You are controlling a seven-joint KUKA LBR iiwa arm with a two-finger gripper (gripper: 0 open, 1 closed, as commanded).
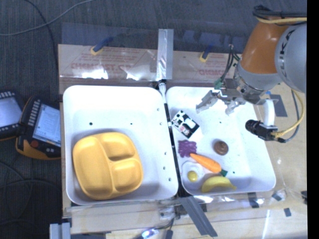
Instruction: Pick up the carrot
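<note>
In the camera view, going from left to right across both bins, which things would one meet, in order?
Yellow divided tray → purple grapes → carrot → brown round piece.

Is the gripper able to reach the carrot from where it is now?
Probably yes. The gripper hangs open above the right bin, and nothing lies over the carrot. The grapes, egg and banana crowd it closely.

Orange carrot (205, 163) flat, right bin (254, 156)
</note>
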